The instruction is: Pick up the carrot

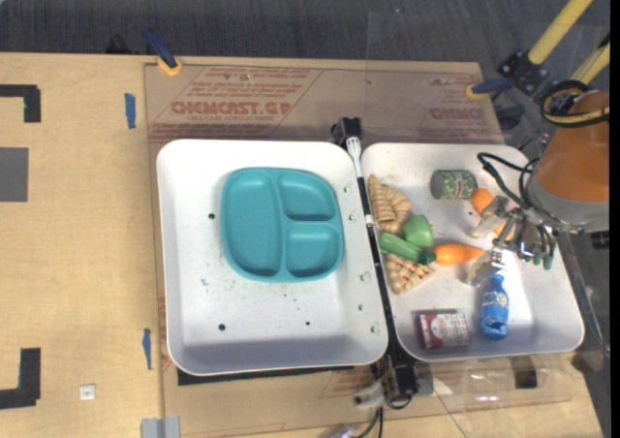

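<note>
Over the right-hand bin (567, 329), the hand (518, 237) hangs low near the far right corner, its metal parts and cables bunched together below the orange band of the arm (572, 170). Whether its fingers stand wide or narrow I cannot tell; nothing is visibly caught between them.

The carrot (457, 254) lies flat on the bin floor, roughly at the middle of the right bin, just left of the hand and apart from it. Its green top (405, 246) points left, toward the divider between the bins, beside a green pepper-like toy (418, 230). Judging from this, the pick is not yet made: the carrot rests untouched, and the hand would have to shift left, settle over the orange body, close, and lift.

Counting the right bin: one carrot, one green pepper-like piece, two tan waffle-textured pieces (389, 203), one green can (452, 183) at the far side, one small orange item (481, 200) next to the can, one blue bottle (494, 305) near the right, and one dark red can (444, 328) lying at the near edge. The left bin (184, 262) carries one teal divided plate (283, 223) with three compartments. Both bins sit side by side on the bench (77, 233).
</note>
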